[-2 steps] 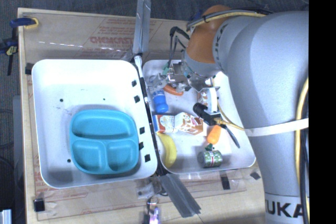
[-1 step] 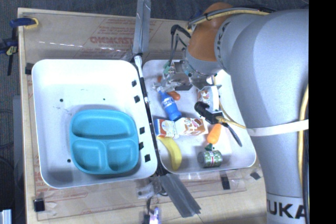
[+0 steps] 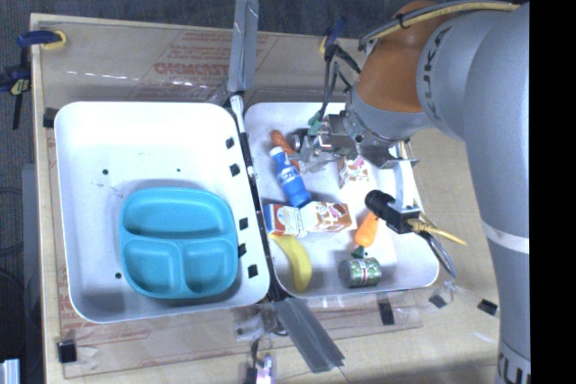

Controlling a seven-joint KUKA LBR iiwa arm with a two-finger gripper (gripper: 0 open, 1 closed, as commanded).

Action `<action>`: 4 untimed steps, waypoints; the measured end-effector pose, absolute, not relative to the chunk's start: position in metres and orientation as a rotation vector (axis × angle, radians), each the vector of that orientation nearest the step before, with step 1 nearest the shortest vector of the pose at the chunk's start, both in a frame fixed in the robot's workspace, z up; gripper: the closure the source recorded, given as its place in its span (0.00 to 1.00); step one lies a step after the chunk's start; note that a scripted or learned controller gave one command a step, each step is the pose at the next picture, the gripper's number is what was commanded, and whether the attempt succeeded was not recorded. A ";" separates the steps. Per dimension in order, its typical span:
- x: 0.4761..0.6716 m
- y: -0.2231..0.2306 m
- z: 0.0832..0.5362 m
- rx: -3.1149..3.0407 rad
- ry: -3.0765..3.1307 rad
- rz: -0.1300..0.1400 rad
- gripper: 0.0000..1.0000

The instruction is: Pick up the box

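Note:
The box [image 3: 310,217] is a small carton printed in white, red and orange. It lies flat near the left wall of the right bin [image 3: 409,276], between a blue bottle and a banana. My gripper [image 3: 315,146] hangs over the upper part of that bin, just right of the bottle's cap and well above the box in the picture. It is apart from the box, and nothing shows held in it. The arm's grey and orange wrist [image 3: 396,76] covers the bin's far right corner.
Around the box lie a blue bottle [image 3: 290,176], a red-orange item [image 3: 280,140], a banana [image 3: 295,261], a carrot [image 3: 366,229], a green can [image 3: 360,271] and a small white packet [image 3: 356,171]. The left bin [image 3: 90,139] holds a blue divided tray [image 3: 180,240].

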State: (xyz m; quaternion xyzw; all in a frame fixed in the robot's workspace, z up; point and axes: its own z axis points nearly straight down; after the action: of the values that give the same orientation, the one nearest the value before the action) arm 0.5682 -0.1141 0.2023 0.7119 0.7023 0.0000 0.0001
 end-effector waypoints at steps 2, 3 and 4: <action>0.476 -0.185 0.249 2.591 1.776 -0.004 1.00; 0.477 -0.185 0.259 2.586 1.785 -0.006 1.00; 0.478 -0.185 0.268 2.582 1.794 -0.008 1.00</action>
State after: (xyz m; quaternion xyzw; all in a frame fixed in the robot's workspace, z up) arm 0.4780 -0.1845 0.2679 0.8213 0.5705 -0.0026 -0.0010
